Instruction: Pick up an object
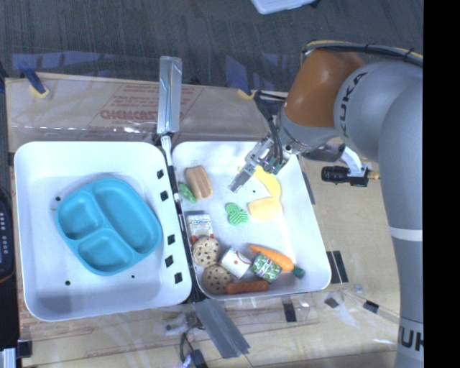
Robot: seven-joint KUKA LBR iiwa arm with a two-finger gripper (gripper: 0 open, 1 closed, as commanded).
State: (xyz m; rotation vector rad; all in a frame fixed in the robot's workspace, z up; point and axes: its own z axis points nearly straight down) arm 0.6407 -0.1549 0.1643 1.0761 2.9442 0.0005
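arm (374, 108): cut off by the right and bottom edges, its base out of view
gripper (251, 169): fingertips blurred, opening too unclear to tell
yellow piece (272, 183): upper part hidden behind the gripper
small packet (199, 224): print too small to read
white object (284, 5): cut off by the top edge

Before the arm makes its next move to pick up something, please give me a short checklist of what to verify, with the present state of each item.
1. Gripper is over the right bin: ok.
2. Fingers are free of any object: ok.
3. Yellow cheese wedge lies unobstructed nearby: ok.
4. Gripper is already aligned with a target: cannot tell.
5. Carrot sits apart from its neighbours: not ok, the pile is crowded.
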